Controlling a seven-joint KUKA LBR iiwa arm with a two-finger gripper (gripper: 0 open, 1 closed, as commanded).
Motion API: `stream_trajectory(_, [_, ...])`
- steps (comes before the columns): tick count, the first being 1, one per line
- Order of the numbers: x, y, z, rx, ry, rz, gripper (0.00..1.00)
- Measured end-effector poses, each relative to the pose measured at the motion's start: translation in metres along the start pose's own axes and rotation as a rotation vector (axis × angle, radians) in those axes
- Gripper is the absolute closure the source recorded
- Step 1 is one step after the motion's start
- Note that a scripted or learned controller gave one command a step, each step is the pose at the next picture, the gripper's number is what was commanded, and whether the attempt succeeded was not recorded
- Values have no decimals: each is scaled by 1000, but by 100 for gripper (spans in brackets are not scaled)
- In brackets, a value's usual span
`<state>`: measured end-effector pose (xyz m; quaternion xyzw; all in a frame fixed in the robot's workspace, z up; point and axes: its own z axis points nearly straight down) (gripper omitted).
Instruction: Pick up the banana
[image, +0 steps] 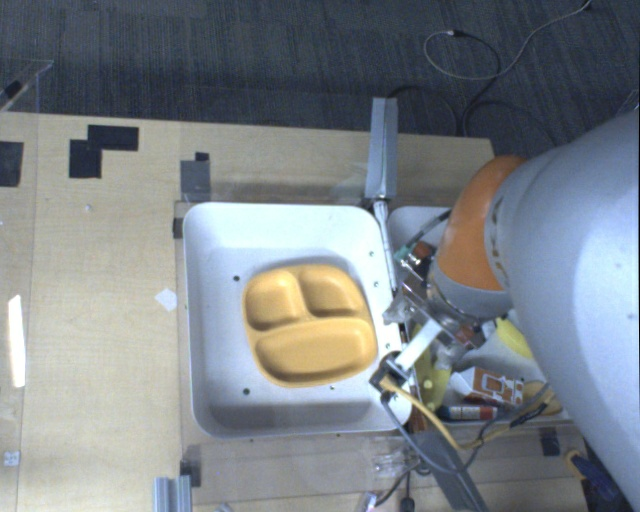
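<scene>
My arm (570, 300) takes up the right side of the view, grey w/ the orange band (475, 235) just above the wrist, reaching down over the right bin (420, 222). Most of that bin is hidden under the arm. The left bin (210, 330) sits next to it w/ a yellow divided tray (308, 322) lying flat in the middle, three compartments, nothing in them that I can see.

My gripper (392, 378) is low at the divider btwn the two bins, near the front edge of the right one. Can't tell how it's set or whether it has hold of anything; too cluttered w/ cables there.

The banana (512, 338): a yellow bit shows in the right bin, just under my arm's edge, mostly covered. Below it lie a small printed packet (496, 384) and a marker (470, 410), close together near the bin's front wall.
</scene>
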<state>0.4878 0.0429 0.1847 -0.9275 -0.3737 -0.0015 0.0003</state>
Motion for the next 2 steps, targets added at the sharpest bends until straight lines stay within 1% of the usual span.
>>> stream_trajectory(1, [84, 14, -12, 1, -2, -135, 0])
stream_trajectory(2, [147, 15, 62, -4, 5, -217, 0])
